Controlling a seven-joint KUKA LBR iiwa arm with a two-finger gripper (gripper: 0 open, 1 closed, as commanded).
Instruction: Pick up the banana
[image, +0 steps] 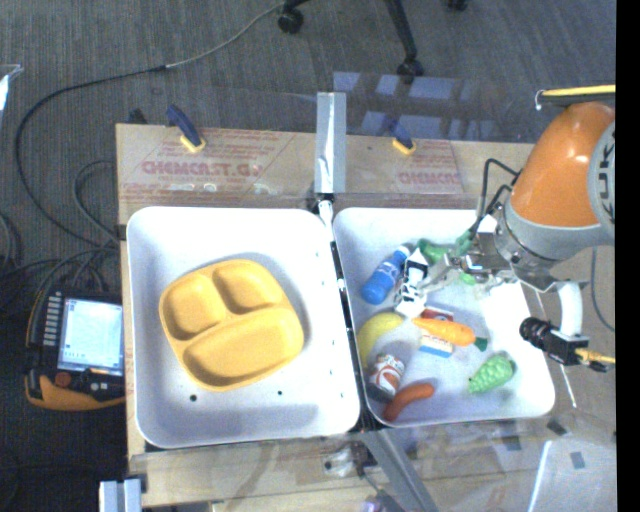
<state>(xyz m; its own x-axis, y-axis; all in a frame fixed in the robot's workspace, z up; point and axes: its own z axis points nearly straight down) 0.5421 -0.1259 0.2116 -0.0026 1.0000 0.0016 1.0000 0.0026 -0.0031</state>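
The banana (379, 332) is a yellow, rounded shape lying in the right bin (530, 400) near its left wall, just above a small can (388, 373). My gripper (443, 275) reaches in from the right, over the upper middle of that bin. It hangs above and to the right of the banana, close to a black-and-white toy (412, 283) and a blue bottle (382, 277). Nothing yellow is at the gripper. The banana lies apart from it.
The right bin also holds an orange carrot (446, 329), a red sausage (408, 398), a green toy (491, 373) and a small white box (435, 346). A yellow divided plate (233, 322) sits in the left bin (150, 400).
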